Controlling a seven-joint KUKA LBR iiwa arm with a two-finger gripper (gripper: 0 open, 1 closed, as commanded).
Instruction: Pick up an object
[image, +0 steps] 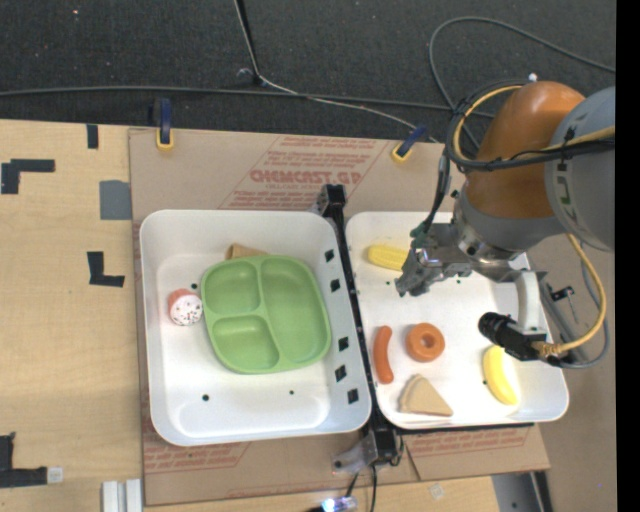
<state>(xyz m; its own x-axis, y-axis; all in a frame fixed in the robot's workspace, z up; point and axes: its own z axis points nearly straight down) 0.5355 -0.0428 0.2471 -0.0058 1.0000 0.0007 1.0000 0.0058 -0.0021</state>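
The grey two-finger claw (412, 281) is seen just right of the yellow corn-shaped toy (386, 258); its grip state cannot be told.

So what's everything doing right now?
Green tray: flat in left bin, nothing in its compartments.
Speckled ball: beside tray.
Corn: lying by gripper.
Sausage: lying flat.
Orange ring: flat.
Banana: lying flat.
Wedge: flat.

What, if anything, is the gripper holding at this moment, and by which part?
Nothing can be seen between its fingers. The gripper hangs over the right bin, just beside the corn, with the other items lying loose lower in the bin.
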